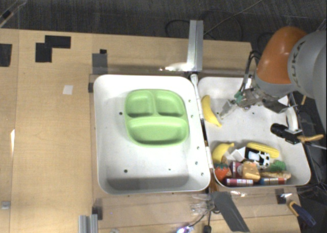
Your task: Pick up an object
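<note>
Bins sit side by side on the wooden surface, both shallow and white. The left bin holds a green divided plate with three compartments, lying flat toward the bin's far half. The right bin holds the loose objects. A banana lies alone by that bin's left wall, near the metal divider between the bins, its length running roughly away from the camera. Along the right bin's near edge there is a crowded heap: a yellow rounded piece at the left end, a corn cob with a black-and-white item touching it, a small green piece at the right end, and several red and brown bits packed tight together that are too small to tell apart.

The arm comes in from the right, its orange band above the far right corner of the right bin. The gripper points down and leftward into the bin's far half, its tip just beside the banana but apart from it. Whether it is clenched or released I cannot tell; nothing is visibly held. The heap lies well apart from the gripper, toward the near side.
</note>
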Robot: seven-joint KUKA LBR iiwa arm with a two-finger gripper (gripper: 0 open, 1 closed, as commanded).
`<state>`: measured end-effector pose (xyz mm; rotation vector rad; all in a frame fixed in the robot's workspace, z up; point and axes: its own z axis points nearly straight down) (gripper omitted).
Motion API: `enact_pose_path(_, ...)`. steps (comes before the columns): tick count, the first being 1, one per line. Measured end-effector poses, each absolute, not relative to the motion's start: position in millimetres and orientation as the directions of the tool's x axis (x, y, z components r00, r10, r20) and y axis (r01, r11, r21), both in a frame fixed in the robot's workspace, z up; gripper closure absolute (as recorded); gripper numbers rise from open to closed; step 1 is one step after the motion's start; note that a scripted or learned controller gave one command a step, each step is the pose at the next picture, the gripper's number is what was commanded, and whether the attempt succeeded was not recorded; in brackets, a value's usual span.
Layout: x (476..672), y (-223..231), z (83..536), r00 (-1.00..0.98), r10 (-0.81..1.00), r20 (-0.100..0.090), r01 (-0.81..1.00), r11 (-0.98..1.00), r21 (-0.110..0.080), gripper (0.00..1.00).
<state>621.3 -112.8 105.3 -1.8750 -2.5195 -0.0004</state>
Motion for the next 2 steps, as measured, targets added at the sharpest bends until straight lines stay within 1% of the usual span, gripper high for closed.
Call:
enact_pose_path(1, 659.6, -96.8, 88.8, -0.299, 0.954, -0.001, 0.954, 0.299, 0.003, 0.00)
enact_pose_path(2, 661.3, -94.9, 97.8, -0.304, 0.953, 0.000, 0.953, 0.304, 0.005, 1.00)
